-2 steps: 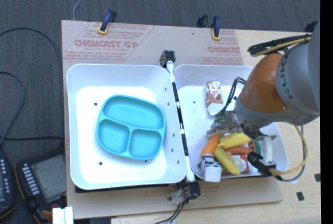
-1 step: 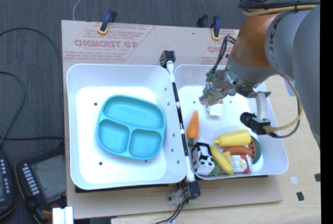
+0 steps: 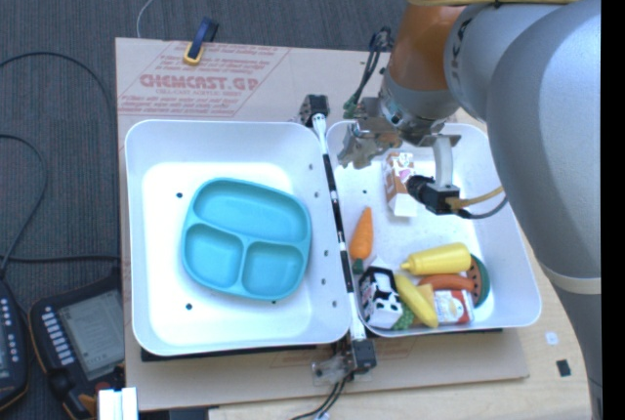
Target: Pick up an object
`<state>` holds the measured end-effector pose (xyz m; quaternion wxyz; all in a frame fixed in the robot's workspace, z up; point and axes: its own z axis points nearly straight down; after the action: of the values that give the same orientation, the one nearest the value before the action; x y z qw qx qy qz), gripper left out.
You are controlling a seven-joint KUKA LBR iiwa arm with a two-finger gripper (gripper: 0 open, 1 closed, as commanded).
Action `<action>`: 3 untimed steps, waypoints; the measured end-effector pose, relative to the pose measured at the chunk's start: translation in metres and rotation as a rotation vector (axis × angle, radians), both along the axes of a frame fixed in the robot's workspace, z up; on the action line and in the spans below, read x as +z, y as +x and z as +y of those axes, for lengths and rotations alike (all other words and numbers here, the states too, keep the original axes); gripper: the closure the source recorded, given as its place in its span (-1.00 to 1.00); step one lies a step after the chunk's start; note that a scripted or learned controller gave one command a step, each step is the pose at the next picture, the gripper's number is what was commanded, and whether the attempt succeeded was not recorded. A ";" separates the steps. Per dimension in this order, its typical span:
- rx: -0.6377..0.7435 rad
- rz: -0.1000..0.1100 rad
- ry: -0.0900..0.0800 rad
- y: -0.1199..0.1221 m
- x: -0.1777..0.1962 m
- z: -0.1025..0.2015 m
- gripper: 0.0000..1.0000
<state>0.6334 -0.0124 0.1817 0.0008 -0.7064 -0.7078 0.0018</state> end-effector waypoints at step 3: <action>-0.003 0.001 0.000 -0.110 0.031 -0.034 1.00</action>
<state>0.5238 -0.0463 0.2126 0.0013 -0.7074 -0.7069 0.0023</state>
